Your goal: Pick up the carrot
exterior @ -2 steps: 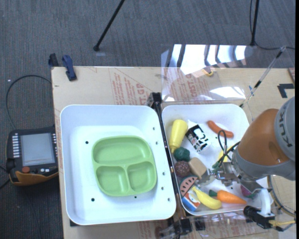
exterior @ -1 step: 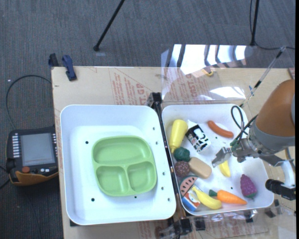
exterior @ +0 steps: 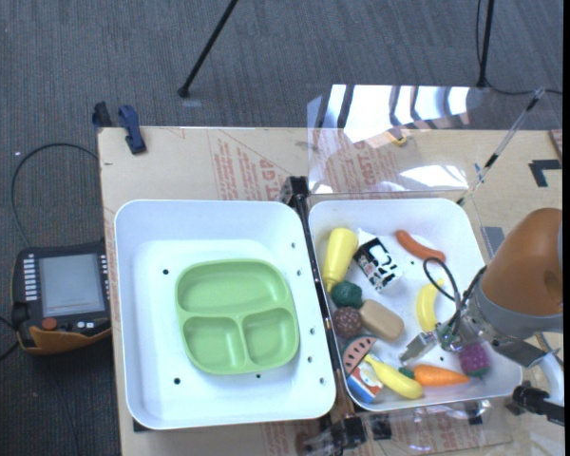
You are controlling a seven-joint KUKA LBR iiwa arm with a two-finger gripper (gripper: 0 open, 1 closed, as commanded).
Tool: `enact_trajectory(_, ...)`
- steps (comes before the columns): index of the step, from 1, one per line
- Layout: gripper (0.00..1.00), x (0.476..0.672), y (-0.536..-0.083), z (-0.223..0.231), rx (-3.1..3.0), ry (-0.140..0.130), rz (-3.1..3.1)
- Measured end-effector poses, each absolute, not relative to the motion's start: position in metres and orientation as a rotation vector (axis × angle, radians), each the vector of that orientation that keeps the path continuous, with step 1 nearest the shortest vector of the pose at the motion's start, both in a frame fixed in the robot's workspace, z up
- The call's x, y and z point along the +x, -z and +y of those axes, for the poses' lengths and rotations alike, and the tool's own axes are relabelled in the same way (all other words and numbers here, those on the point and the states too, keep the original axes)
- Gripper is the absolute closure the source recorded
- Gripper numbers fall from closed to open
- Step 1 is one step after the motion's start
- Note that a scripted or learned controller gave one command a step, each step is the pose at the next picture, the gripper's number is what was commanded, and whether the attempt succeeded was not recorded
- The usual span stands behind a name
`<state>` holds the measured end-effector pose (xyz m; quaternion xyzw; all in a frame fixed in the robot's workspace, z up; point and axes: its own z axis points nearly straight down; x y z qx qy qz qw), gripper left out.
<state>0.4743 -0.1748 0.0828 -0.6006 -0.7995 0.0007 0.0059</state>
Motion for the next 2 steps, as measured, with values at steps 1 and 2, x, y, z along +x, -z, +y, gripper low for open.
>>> enact_trajectory(1, 1.00, 0.474, -0.090, -0.176, -1.891, -0.001, -2.490)
enact_trajectory(2, 1.00, 0.517, -0.084, -0.119, -1.984, 0.000, -2.424)
